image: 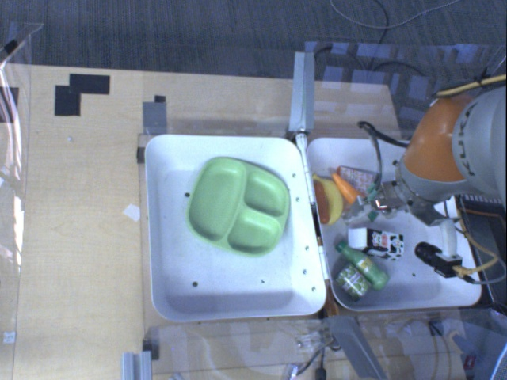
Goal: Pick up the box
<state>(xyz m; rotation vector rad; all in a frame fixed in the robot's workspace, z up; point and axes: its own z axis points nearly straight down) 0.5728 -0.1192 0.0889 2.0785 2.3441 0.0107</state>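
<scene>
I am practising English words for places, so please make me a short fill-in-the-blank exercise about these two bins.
1. The green tray lies in the ____ bin.
2. The tray has ____ compartments.
3. The box, patterned black and white, lies in the ____ bin.
4. The bottle beside the box has a ____ colour.

Missing words: left; three; right; green
</scene>
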